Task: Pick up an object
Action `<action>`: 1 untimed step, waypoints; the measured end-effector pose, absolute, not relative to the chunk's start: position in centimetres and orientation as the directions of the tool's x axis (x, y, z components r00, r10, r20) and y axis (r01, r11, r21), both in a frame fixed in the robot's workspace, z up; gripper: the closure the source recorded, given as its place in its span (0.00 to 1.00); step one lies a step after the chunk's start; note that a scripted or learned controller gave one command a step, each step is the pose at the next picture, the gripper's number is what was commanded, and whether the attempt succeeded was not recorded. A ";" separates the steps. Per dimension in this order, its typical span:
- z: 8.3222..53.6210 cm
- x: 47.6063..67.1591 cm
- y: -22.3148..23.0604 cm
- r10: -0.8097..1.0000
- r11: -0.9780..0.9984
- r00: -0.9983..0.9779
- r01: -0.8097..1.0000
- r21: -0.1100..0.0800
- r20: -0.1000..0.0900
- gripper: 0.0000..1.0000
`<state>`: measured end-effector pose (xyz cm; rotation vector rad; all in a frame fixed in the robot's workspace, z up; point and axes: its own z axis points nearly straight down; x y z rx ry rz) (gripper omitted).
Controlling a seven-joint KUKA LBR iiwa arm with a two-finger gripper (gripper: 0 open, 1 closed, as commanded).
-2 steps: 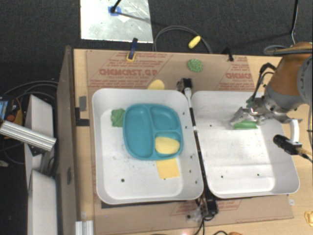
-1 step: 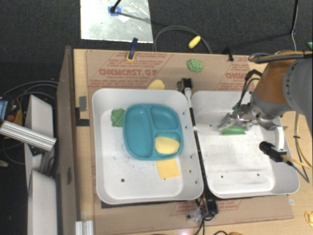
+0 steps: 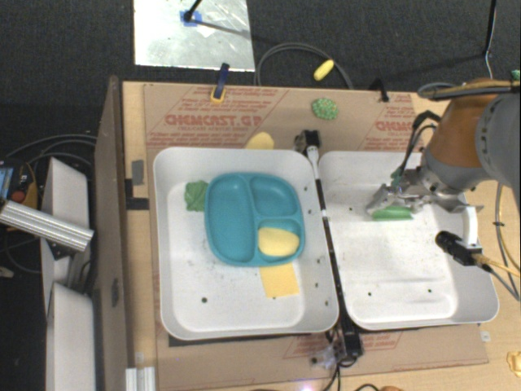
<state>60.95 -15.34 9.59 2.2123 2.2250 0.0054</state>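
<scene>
The left bin (image 3: 175, 300) holds a blue tray (image 3: 236, 218) with a yellow piece (image 3: 278, 241) in its lower right compartment, a green scrap (image 3: 195, 195) at its left edge and a yellow slice (image 3: 280, 282) below it. In the right bin (image 3: 407, 300), the tool (image 3: 389, 204) sits low over a green object (image 3: 394, 213). Whether it grips cannot be told, so the pick looks unfinished: lifting remains.

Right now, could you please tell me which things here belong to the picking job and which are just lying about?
Part of the job:
- pincer, low in the right bin
- green object beneath it

Lying about:
- blue tray in the left bin
- yellow lump in the tray
- yellow square
- green leaf
</scene>
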 end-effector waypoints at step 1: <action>19.1 62.7 -4.5 1.000 0.014 -0.015 1.000 0.011 0.002 1.00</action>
